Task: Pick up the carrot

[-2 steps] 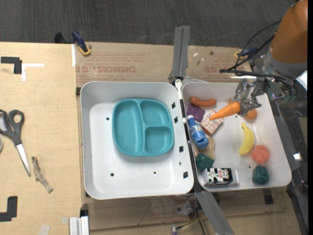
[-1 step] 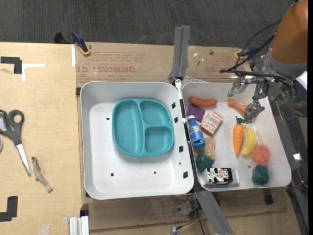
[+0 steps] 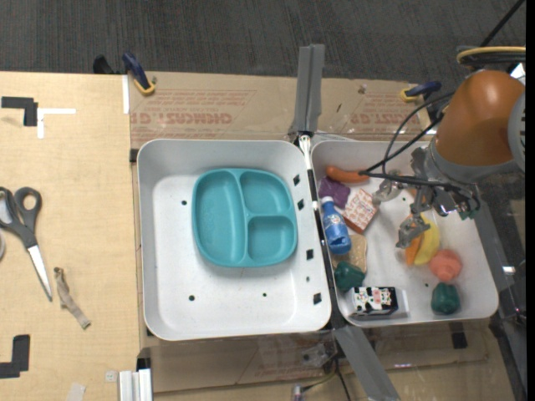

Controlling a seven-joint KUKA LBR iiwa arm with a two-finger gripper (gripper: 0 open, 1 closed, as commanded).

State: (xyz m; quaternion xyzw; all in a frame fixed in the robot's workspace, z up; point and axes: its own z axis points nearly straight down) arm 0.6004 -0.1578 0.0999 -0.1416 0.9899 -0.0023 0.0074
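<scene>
The carrot (image 3: 345,175), a slim orange piece, lies at the back left of the right bin (image 3: 473,224), close to the rear wall. My gripper (image 3: 410,230) hangs low over the middle of that bin, well to the right of the carrot and nearer the front. It sits just above a yellow banana (image 3: 428,242) and a small orange piece (image 3: 412,254). Nothing of the carrot is in the gripper.
The right bin also holds a purple item (image 3: 334,189), a blue bottle (image 3: 336,229), a pink-white packet (image 3: 361,210), a salmon ball (image 3: 446,265), green items (image 3: 445,298) and a black-white box (image 3: 374,301). A teal divided plate (image 3: 245,216) lies in the left bin (image 3: 159,249). Scissors (image 3: 27,228) lie on the bench.
</scene>
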